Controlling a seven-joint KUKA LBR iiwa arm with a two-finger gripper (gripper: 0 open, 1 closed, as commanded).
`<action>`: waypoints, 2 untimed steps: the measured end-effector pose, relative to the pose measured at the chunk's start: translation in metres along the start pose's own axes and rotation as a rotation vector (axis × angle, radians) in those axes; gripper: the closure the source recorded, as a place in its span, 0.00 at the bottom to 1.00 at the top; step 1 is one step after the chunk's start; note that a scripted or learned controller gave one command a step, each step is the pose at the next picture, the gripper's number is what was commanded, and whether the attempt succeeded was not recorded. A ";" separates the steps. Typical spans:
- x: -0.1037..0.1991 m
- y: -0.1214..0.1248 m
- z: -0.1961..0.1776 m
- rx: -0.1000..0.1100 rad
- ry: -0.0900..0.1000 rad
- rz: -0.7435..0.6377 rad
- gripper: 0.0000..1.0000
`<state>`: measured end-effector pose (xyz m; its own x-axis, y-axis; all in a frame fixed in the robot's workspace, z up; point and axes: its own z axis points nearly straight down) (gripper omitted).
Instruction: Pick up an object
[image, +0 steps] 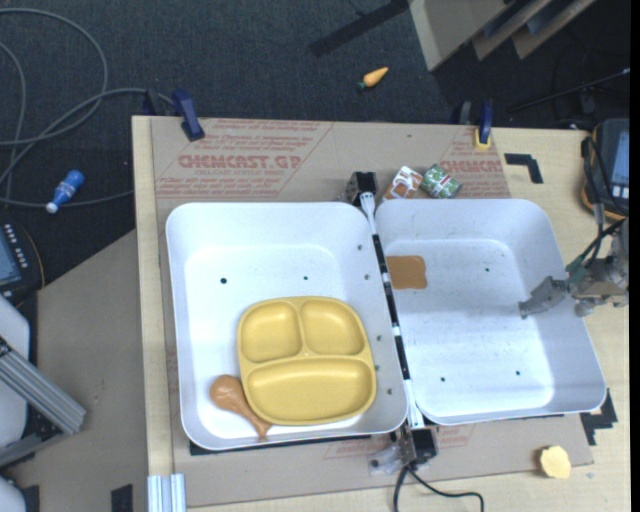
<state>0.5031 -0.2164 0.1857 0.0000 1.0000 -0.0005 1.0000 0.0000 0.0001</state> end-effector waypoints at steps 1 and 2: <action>0.069 0.050 0.059 0.003 0.003 -0.007 0.00; 0.122 0.091 0.104 -0.002 0.002 -0.007 0.00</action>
<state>0.5945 -0.0946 0.0821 -0.0066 1.0000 0.0011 1.0000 0.0066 0.0017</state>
